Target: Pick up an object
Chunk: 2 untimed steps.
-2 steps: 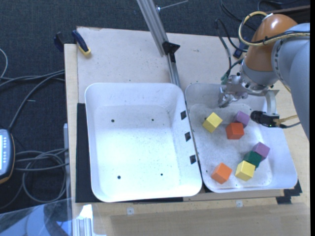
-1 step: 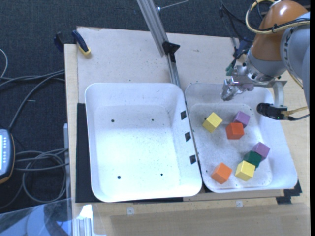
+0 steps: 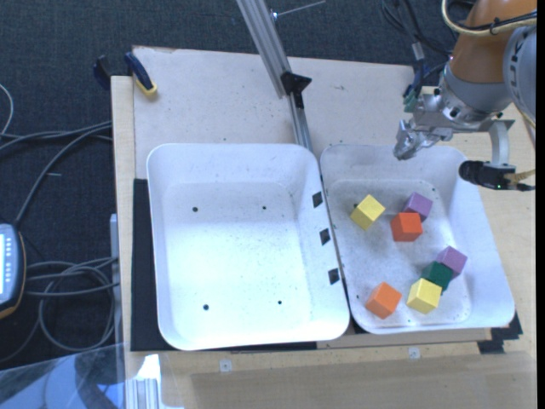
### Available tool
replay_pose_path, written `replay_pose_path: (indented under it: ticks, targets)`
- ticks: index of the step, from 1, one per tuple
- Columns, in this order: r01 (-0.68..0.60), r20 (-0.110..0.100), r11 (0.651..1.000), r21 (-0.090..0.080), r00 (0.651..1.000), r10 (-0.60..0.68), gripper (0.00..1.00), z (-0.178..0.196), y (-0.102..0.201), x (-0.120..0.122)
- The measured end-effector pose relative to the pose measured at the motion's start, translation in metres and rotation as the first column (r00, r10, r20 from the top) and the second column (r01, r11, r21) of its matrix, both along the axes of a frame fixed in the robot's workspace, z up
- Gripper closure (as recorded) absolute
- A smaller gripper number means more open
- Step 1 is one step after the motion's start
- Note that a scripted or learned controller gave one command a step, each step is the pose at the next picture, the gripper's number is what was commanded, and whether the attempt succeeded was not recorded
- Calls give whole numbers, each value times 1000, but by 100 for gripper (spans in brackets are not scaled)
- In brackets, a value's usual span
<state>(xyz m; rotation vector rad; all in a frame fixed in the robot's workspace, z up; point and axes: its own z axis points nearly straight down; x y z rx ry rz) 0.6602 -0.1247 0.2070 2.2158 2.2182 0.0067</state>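
we see the metal pincer (image 3: 407, 146) hanging over the far rim of the right bin (image 3: 485, 228); its tips are too blurred for us to tell their state. below it lie matte, hard-edged cubes: a yellow cube (image 3: 368, 212), a purple cube (image 3: 418, 204) and a red cube (image 3: 406, 226) touching. the speckled left bin (image 3: 170, 228) sits beside, on the pale desk (image 3: 213, 92). we can read no writing.
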Motion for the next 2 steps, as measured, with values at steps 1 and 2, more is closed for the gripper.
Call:
replay_pose_path:
  ticks: [1, 2]
  targets:
    - [0, 0, 1000, 0, 1000, 0, 100, 45, -2, 0]
    - [-5, -4, 1000, 3, 1000, 5, 100, 39, 55, 12]
